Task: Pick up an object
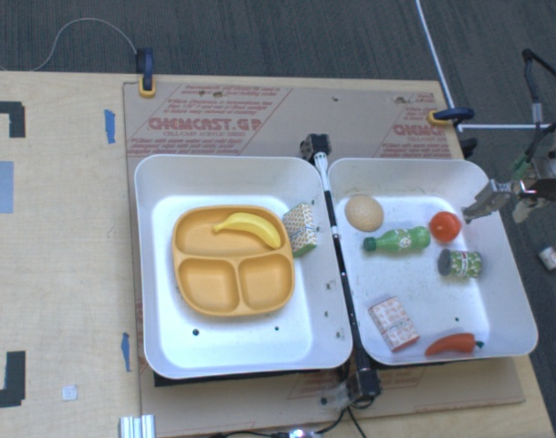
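Your desk (pixel 58 245) carries two white bins; the hand (pixel 486 206) hovers at the right bin's (pixel 506 336) far right rim, near the tomato (pixel 445 225). You cannot tell its grip from here.

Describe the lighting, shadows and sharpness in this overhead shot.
Camera view: even, soft light; faint shadows beside the banana and green bottle; mild sheen on the white bins' rims; the end effector at right looks slightly blurred.

Right bin (pixel 506 272) holds a beige ball (pixel 363 213), green bottle (pixel 398 240) lying flat, red tomato (pixel 445 225), and small can (pixel 461 264).
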Robot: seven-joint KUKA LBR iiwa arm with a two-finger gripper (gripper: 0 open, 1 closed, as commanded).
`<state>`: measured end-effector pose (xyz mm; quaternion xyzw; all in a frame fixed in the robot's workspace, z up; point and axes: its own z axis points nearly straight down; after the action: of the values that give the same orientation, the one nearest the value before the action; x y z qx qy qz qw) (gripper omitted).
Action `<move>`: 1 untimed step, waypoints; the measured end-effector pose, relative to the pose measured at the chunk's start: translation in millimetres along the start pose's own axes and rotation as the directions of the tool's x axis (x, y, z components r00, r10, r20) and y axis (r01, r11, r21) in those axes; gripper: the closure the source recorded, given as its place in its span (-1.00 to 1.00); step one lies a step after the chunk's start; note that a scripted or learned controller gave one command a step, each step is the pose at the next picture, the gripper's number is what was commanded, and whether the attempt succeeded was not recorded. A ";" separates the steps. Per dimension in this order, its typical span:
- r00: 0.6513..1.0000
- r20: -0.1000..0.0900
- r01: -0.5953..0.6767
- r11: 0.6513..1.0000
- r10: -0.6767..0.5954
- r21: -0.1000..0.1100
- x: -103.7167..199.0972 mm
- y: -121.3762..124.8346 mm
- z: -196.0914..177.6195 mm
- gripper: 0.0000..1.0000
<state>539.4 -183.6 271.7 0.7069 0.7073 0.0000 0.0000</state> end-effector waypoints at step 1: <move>1.000 0.006 0.001 1.000 -0.001 -0.016 -2.4 -7.1 137.8 -1.00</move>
<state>532.3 -186.0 133.9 0.7065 0.7077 0.0037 0.0078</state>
